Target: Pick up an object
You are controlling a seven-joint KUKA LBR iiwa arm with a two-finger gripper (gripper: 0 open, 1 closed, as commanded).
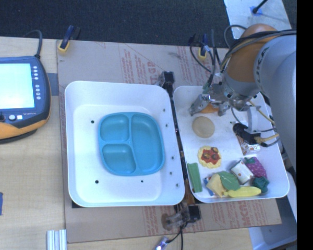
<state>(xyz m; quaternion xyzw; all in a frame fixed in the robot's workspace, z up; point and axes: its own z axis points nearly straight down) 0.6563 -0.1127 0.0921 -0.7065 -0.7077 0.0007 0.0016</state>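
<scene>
My gripper [207, 106] hangs low over the far end of the right bin [188, 100], with an orange item partly showing under it. Just in front of it lies a round tan bun [203, 126]. Further toward the near end are a small pizza slice [210, 156], a green stick [194, 177], a yellow banana [244, 192], green leafy pieces [228, 181], a white block [241, 172] and purple grapes [256, 166]. The arm's orange band [245, 56] rises at upper right.
The left bin [78, 139] holds a blue three-compartment plate [131, 142]. A teach pendant [15, 95] with a screen lies at the left edge of the bench. Cables and clamps sit along the far side of the bins.
</scene>
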